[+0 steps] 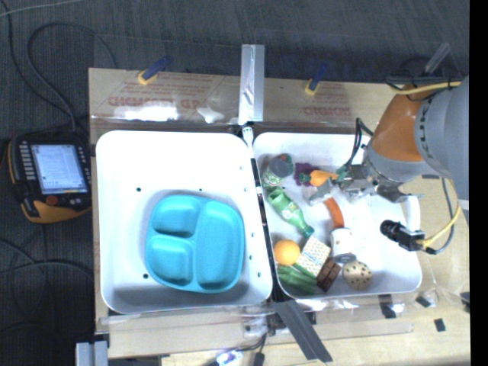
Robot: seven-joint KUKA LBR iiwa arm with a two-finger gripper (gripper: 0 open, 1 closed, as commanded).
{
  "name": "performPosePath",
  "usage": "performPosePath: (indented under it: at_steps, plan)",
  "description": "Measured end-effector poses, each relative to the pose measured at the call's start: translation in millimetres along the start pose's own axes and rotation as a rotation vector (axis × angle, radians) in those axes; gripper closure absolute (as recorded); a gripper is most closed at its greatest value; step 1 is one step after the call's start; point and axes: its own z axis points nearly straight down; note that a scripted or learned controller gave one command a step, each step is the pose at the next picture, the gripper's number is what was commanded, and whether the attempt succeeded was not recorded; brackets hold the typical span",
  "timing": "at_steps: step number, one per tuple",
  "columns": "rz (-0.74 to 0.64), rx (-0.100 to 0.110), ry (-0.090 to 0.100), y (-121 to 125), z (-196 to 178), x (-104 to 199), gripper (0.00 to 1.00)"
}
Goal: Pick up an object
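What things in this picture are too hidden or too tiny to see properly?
- Gripper: the camera view looks down past the wrist, so its fingers are hidden.
- Purple toy: partly covered by neighbouring toys; kind unclear.
- Brown block: tucked under the checkered box.
- Tablet screen: text too small.

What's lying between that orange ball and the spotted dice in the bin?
In the camera view, a patterned box and a dark brown block lie between the orange ball and the dice.
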Motion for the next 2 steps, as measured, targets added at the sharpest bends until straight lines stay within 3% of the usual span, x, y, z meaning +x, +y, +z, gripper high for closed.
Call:
performPosePath:
  at_steps: [1,2]
  plan:
    - [-0.001,-0.004,0.003,2,-12,2,1.0]
    - [0.066,0.013,0.002,47,-96,5,1.0]
